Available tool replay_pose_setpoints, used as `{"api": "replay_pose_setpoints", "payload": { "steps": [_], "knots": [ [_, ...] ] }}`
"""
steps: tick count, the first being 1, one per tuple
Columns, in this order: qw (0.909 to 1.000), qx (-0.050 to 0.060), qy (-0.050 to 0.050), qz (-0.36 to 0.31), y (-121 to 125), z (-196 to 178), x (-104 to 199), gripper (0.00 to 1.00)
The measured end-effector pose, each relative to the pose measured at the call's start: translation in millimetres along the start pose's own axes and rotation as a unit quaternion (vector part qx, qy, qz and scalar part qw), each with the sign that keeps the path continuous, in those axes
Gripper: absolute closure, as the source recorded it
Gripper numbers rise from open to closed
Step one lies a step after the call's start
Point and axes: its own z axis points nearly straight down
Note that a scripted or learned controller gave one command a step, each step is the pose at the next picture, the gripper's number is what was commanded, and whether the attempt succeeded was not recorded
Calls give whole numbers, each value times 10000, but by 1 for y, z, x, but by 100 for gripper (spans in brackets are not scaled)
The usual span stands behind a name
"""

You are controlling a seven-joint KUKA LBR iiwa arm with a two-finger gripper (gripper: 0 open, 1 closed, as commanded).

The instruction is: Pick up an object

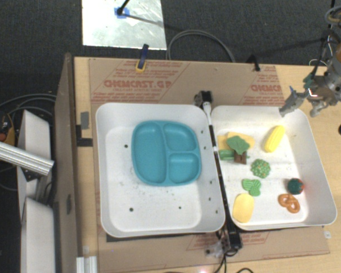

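1. We see a cardboard sheet under both bins, printed in red with "CHEMCAST GP" along its far edge, and the same print partly visible at the far right.
2. The left bin holds a teal divided plate with three compartments.
3. The right bin holds the small toy foods: a yellow corn cob, a toy broccoli tree lying on a pale yellow slab, a green bumpy ball, a green ridged piece, a yellow lemon-like piece, a dark green ball and an orange pretzel.
4. The gripper hangs over the right bin's far right corner, its two fingers spread apart with nothing between them, well apart from the corn cob, the nearest object.
5. A yellow clamp sits on the cardboard's far edge.
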Motion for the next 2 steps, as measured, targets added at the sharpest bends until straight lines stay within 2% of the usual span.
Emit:
{"api": "replay_pose_setpoints", "payload": {
  "steps": [1, 2],
  "knots": [
    [10000, 15, 0, 9, 21, 80, -18, 0],
    [10000, 29, 16, 7, -11, 153, 16, 0]
  ]
}}
